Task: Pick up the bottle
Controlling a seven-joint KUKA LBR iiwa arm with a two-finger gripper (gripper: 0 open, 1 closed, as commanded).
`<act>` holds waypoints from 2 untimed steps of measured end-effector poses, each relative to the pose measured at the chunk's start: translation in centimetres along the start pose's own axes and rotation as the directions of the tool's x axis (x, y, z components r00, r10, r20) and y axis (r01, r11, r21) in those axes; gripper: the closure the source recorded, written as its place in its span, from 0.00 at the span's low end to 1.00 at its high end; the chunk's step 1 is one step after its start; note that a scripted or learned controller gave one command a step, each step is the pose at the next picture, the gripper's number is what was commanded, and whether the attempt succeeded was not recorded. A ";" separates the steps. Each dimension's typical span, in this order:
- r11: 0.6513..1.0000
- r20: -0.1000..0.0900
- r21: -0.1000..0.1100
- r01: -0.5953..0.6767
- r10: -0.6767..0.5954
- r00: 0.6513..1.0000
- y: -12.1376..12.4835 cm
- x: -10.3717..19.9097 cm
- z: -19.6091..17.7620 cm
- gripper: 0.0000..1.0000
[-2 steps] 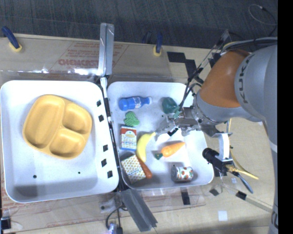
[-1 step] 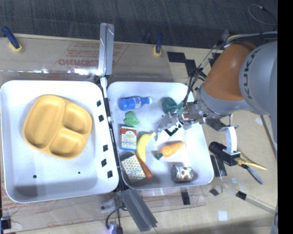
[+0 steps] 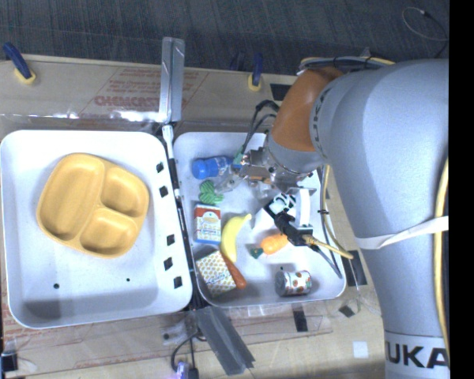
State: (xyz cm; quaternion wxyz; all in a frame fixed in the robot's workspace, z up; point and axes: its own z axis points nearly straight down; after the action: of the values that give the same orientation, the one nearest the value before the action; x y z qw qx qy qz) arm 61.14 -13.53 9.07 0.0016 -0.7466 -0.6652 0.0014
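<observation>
Bottle (image 3: pixel 211 166) lay on its side at the far end of the right bin (image 3: pixel 332 284), blue cap pointing left, clear body and long axis running toward the gripper (image 3: pixel 253 170) — just right of it, maybe touching. Couldn't tell whether the gripper was open or closed; nothing was visibly held.

Right bin, near to far: can (image 3: pixel 293 282), checkered packet (image 3: pixel 213 270), carrot (image 3: pixel 269 245), banana (image 3: pixel 234 235), small carton (image 3: pixel 208 223), green item (image 3: pixel 210 190), then the bottle. Left bin (image 3: pixel 31 298) held a yellow divided tray (image 3: pixel 92 204) — well apart from the arm.
</observation>
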 end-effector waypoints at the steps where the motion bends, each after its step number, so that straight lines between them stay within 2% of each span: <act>1: 0.995 0.008 0.038 -0.089 0.089 0.996 3.2 3.8 0.0 0.00; 2: 0.996 0.002 0.028 -0.081 0.081 0.997 3.4 4.3 -0.9 1.00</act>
State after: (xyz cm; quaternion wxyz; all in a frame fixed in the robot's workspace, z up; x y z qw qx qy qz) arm 65.05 -9.62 9.96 0.0117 -0.7730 -0.6342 0.0112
